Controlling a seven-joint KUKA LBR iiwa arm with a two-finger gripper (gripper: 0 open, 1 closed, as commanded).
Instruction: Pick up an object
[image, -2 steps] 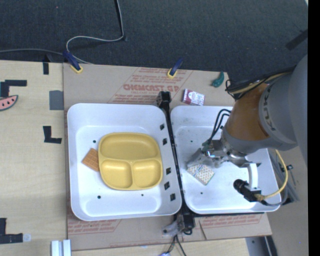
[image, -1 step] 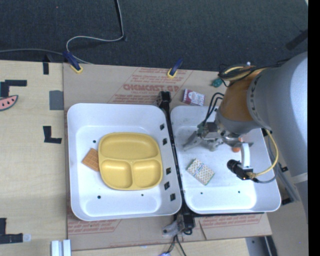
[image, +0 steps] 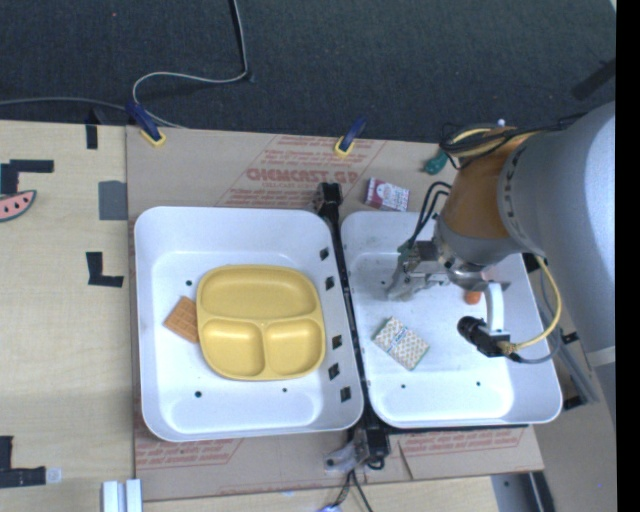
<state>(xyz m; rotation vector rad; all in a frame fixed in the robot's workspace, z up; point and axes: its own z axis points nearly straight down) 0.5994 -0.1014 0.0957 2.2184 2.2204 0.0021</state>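
Gripper (image: 412, 277): low over the right bin's upper middle, reaching in from the right; grasp state impossible to tell, nothing seen held.
Arm (image: 560, 180): one, grey, with orange band (image: 478, 195) above the wrist, covering the right bin's upper right part.
Right bin (image: 440, 395): one, white, shallow; contains one small patterned packet and one small orange object.
Patterned packet (image: 402, 343): one, light with a fine dotted print, lying flat and tilted, below the gripper and apart from it.
Orange object (image: 472, 296): one, small, just beside the wrist hardware; kind unclear.
Left bin (image: 160, 250): one, white, touching the right bin along the black centre divider.
Yellow divided plate (image: 262, 322): one, three compartments, centred in the left bin.
Tan cracker-like square (image: 182, 319): one, partly tucked under the plate's left edge.
Small red-and-white box (image: 386, 194): one, on the cardboard just beyond the right bin's far rim.
Yellow clamps (image: 349, 140): two, at the cardboard's far edge.
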